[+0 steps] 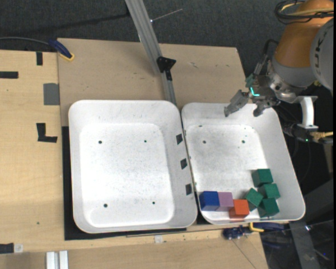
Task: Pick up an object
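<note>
The objects to pick from are small blocks, all gathered in the near corner of the right bin [280,144]: a blue block [209,200] sits touching a pale purple block [225,199], with an orange block [240,207] just beside the purple one, and a cluster of green blocks [264,192] (four of them, as far as the slanted view lets one count) packed close together toward the bin's near right wall. One green block stands a little apart at the top of the cluster, the others touching or nearly touching the orange one. The gripper [246,104] hangs over the far rim of the right bin, well apart from the blocks, with its two dark fingers [234,105] spread and nothing between them. Above it the grey arm [294,72] with its orange band [295,43] reaches in from the right. The left bin [78,150] lies beside the right one, their rims touching along the middle. A slanted metal rail [148,35] crosses the wooden bench [22,150] beyond the bins, ending at a black bracket [166,64] near the junction of the two bins.
</note>
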Controlling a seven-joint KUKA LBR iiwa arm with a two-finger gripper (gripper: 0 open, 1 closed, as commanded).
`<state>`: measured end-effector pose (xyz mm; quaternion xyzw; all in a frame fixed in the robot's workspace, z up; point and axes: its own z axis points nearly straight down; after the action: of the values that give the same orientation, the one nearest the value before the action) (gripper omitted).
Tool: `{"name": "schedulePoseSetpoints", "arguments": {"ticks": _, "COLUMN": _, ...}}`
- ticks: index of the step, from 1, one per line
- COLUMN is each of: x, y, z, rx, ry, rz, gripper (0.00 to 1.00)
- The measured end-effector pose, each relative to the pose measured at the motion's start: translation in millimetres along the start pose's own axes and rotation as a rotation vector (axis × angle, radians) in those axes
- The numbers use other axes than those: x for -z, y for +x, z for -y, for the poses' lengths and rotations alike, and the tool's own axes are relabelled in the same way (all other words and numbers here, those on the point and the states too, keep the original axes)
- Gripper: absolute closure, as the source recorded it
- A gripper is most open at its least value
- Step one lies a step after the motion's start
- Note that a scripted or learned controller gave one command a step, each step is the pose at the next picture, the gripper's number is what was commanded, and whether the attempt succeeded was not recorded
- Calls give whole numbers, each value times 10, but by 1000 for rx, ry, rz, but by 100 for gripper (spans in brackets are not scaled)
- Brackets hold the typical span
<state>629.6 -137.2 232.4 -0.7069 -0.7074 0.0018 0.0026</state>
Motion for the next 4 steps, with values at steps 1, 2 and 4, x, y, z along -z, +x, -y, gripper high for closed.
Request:
{"name": "schedulePoseSetpoints", "arguments": {"ticks": 1, "x": 33, "y": -1, "z": -9, "rx": 2, "ry": -5, "rz": 2, "gripper": 0}}
{"name": "schedulePoseSetpoints", "arguments": {"ticks": 2, "x": -571, "y": 60, "z": -71, "rx": 2, "ry": 1, "rz": 1, "gripper": 0}}
{"name": "schedulePoseSetpoints", "arguments": {"ticks": 4, "x": -1437, "y": 61, "z": -22, "rx": 1, "ry": 0, "rz": 2, "gripper": 0}}
